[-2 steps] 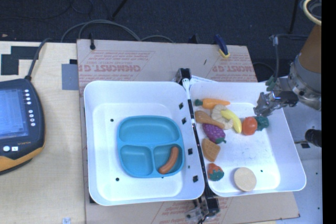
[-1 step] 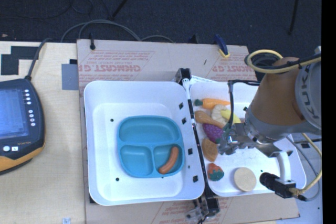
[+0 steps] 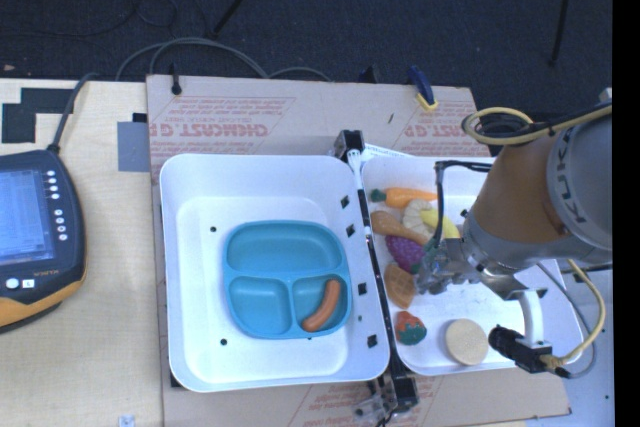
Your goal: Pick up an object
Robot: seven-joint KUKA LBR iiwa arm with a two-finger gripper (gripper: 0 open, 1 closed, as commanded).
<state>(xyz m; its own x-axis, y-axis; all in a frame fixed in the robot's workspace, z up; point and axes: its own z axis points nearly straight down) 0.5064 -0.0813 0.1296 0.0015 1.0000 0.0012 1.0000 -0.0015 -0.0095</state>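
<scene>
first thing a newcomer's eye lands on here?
Probably the bright blue divided tray in the left bin, with a single sausage in its lower right compartment. Next, the grey arm with its orange band reaching into the right bin, over a pile of toy food.

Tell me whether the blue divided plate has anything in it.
Not empty. The blue divided plate in the left bin holds one sausage, lying in its lower right compartment; the other compartments show bare blue.

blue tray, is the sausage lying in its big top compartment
No, the sausage lies in the lower right compartment of the blue tray, in the left bin.
</scene>
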